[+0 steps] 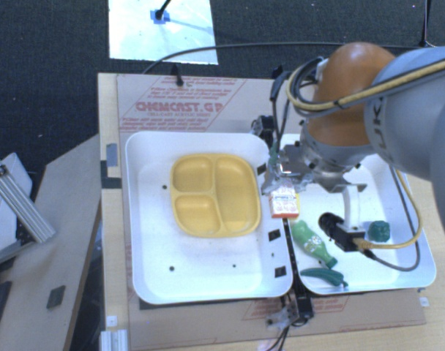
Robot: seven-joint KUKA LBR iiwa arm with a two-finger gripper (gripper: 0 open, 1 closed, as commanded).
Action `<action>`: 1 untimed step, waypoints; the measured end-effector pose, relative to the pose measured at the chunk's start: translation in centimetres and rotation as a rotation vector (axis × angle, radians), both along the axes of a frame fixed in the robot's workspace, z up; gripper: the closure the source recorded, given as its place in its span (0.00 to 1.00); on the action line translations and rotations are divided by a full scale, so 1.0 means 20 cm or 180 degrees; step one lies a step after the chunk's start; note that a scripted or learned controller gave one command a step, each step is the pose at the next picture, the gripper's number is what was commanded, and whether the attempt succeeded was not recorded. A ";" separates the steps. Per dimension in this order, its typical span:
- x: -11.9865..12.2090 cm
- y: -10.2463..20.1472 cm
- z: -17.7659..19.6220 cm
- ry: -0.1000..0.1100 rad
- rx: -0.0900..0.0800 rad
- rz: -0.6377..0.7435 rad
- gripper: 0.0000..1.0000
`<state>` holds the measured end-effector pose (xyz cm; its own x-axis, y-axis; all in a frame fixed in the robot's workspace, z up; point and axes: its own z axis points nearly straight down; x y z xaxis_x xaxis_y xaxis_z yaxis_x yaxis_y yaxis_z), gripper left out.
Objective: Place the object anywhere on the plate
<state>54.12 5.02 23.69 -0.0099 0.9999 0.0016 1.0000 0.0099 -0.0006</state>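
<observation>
There are 2 white bins, the left bin [156, 269] and the right bin [376, 276]. The left bin holds 1 yellow plate [211, 194], moulded into 3 compartments. Over the divide between the bins there is 1 small orange-and-white packet [284, 205]. The right bin holds 3 green things: 1 bottle [312, 242], 1 small teal lump [379, 230] and 1 pair of pliers [323, 276]. 1 arm [413, 115] carries 1 gripper [282, 183].
</observation>
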 end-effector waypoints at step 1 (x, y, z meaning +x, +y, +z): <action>0.00 0.26 -0.09 0.0002 -0.0001 -0.0001 1.00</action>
<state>54.04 10.29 21.97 -0.0095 1.0000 0.0014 1.0000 0.0095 -0.0012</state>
